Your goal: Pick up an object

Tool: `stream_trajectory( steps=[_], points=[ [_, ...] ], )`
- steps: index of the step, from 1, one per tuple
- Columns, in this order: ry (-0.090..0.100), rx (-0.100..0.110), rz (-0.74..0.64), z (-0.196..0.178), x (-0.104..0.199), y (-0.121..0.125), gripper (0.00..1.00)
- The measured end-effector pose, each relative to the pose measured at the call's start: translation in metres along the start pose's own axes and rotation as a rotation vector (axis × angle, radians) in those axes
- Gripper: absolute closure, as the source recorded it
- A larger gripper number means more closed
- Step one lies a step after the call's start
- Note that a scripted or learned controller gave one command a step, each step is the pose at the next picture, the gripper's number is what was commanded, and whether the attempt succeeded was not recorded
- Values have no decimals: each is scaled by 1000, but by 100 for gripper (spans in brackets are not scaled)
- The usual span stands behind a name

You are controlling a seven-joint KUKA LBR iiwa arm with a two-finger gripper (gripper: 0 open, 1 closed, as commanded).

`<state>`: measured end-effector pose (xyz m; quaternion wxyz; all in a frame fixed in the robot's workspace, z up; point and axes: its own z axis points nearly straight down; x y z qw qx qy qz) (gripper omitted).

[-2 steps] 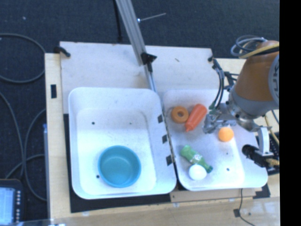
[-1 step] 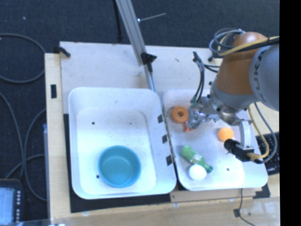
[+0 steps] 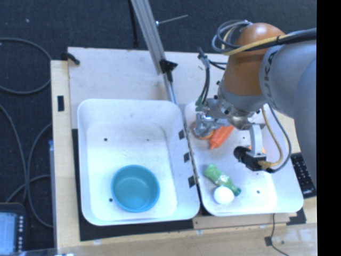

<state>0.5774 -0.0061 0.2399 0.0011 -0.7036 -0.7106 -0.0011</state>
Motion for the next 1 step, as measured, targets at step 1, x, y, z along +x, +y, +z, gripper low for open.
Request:
stream_trajectory(
  steps=[1],
  points=[
    [1, 1, -1, -11, 55, 14, 100]
  ],
)
